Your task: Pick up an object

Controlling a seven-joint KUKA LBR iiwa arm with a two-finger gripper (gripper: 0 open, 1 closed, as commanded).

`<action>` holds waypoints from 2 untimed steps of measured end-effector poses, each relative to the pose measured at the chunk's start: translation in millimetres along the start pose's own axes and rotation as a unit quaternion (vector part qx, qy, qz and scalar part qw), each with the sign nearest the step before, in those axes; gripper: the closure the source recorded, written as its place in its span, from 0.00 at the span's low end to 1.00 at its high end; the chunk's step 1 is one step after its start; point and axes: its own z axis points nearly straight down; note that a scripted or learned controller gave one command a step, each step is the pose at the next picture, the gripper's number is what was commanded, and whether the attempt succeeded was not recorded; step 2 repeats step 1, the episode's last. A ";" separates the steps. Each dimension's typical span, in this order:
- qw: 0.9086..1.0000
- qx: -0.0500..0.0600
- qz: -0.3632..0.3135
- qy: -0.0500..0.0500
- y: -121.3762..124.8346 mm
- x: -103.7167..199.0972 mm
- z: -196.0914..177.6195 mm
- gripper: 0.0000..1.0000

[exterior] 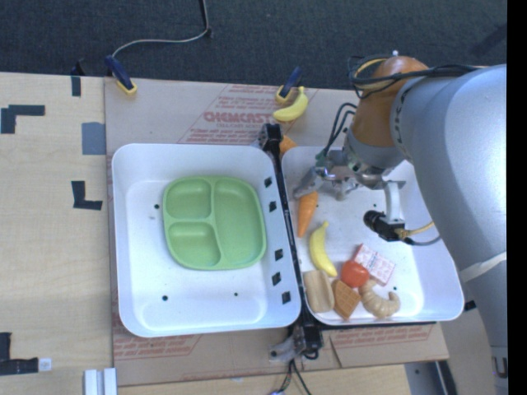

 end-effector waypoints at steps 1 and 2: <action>1.000 0.001 0.000 -0.001 -0.6 -0.8 -9.1 1.00; 1.000 0.001 0.000 -0.001 -0.6 -0.8 -9.1 1.00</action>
